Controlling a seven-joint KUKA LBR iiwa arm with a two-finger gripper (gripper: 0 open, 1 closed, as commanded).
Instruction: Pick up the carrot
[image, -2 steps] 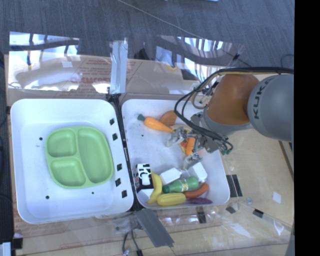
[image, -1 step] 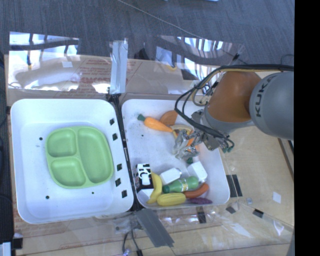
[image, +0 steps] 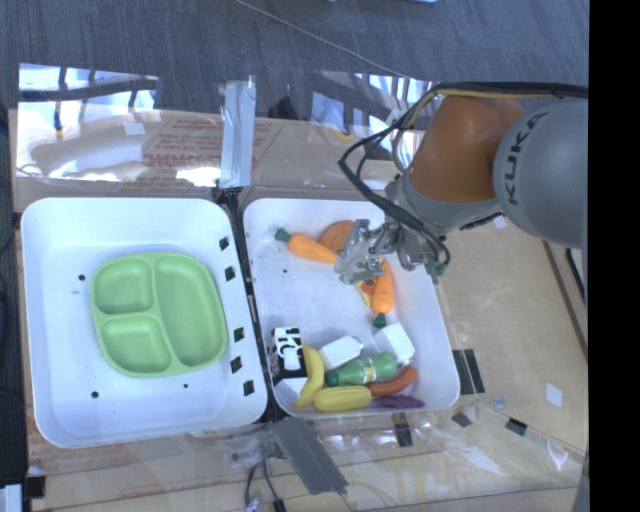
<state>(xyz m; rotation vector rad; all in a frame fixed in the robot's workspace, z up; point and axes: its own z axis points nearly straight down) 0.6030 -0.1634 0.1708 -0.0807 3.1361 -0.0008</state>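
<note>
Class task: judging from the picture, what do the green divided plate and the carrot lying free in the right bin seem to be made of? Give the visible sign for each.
Green divided plate: probably moulded plastic, matte to satin; uniform pale green, soft rounded compartment edges.
Carrot: likely toy plastic; flat, even orange with a neat green tip and a smooth surface. Rubber cannot be ruled out.

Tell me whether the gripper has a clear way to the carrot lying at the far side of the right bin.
Probably yes. That carrot lies alone on bare bin floor, nothing on top of it or touching it, and the gripper hangs just to its right. A second carrot sits beneath the gripper, off to the other side.
</note>
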